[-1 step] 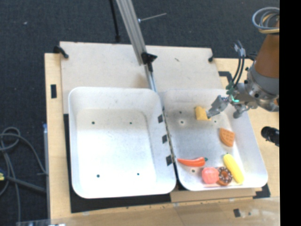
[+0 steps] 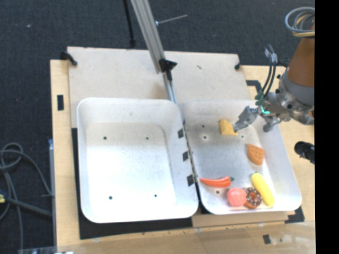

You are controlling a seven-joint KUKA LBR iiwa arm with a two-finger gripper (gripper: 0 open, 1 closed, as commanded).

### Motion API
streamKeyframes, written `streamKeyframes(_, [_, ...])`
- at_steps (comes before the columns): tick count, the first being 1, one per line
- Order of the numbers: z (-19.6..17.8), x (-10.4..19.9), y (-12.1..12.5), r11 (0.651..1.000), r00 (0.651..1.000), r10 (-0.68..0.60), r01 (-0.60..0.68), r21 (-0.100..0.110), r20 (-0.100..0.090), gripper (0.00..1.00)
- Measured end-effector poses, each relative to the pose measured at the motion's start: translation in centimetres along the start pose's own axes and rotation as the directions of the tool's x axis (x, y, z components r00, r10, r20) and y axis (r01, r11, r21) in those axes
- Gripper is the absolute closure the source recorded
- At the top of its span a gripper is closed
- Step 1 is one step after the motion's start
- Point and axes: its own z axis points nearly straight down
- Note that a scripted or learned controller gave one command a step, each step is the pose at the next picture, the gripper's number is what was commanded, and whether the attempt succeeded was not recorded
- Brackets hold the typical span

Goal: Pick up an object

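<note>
The right bin (image 2: pixel 212 142) holds several small objects. A pale yellow wedge (image 2: pixel 228 127) lies near its back. An orange piece (image 2: pixel 256 153) sits by the right wall. Along the front lie a red chili pepper (image 2: pixel 216 182), a pink ball (image 2: pixel 237 197), a dark speckled piece (image 2: pixel 253 198) and a yellow banana-like piece (image 2: pixel 262 188). My gripper (image 2: pixel 257 121) hangs over the bin's back right part, open, with nothing between its fingers. Its left finger (image 2: pixel 245 117) is just right of the yellow wedge.
The left bin (image 2: pixel 132 157) stands beside the right one, their walls touching in the middle. A slanted metal pole (image 2: pixel 151 30) rises from the bench behind the bins. Cables (image 2: pixel 16 163) lie on the floor at the left.
</note>
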Motion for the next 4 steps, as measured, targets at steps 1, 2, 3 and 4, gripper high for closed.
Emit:
streamKeyframes(1, [5.6,0.3,-0.8,1.0,1.0,0.001,-0.002,0.006,0.0,0.0])
streamKeyframes(2, [11.6,0.9,-1.3,1.0,1.0,0.003,-0.003,0.007,-0.001,0.0])
streamKeyframes(3, [17.3,1.1,-0.5,1.0,1.0,0.006,-0.006,0.007,0.0,0.0])
streamKeyframes(4, [15.9,0.9,-0.3,1.0,1.0,0.014,-0.014,-0.003,0.001,1.0])
